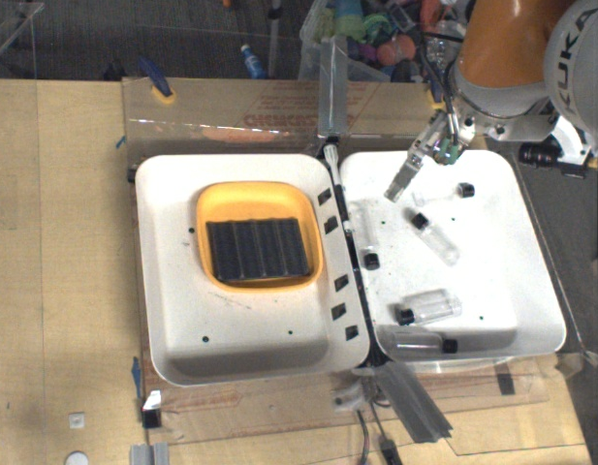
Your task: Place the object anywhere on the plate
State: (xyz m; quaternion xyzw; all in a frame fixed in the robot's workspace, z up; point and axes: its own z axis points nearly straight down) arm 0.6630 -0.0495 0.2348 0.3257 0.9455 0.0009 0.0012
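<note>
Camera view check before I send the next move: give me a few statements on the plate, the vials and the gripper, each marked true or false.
1. The yellow plate sits in the left bin. True.
2. A clear vial already lies on the plate. False: the plate carries only a dark ribbed insert; the vials are in the right bin.
3. The gripper is above the right bin's rear part. True.
4. The gripper is over the plate. False: it is on the other side of the divider, over the right bin.
5. Several clear vials with dark caps, such as one near the front, lie in the right bin. True.
</note>
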